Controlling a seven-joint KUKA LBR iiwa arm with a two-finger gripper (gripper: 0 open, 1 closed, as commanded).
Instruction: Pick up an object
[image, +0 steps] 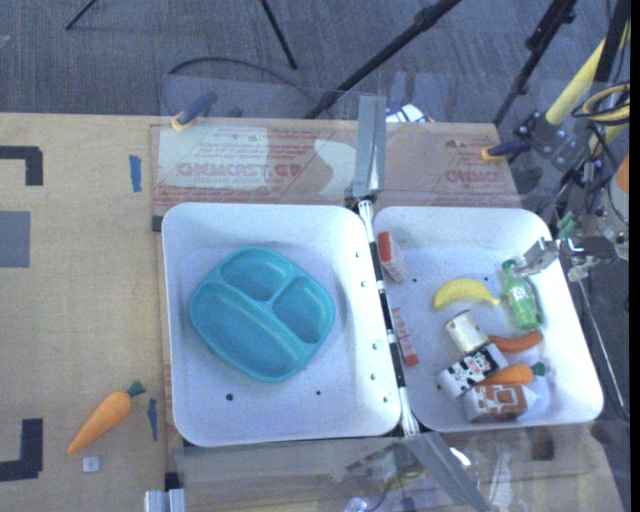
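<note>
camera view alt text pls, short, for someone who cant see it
Two white bins side by side: the left bin holds a blue divided plate; the right bin holds a banana, green bottle, carrots and small cartons. The gripper hovers by the bottle.

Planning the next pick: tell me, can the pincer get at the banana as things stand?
Probably yes. The banana lies uncovered in the right bin, with bare floor above it; the pincer sits nearby at that bin's right edge.

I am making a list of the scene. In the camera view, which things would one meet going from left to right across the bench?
Carrot on the bench → blue tray in the left bin → banana in the right bin → green bottle → hand.
</note>
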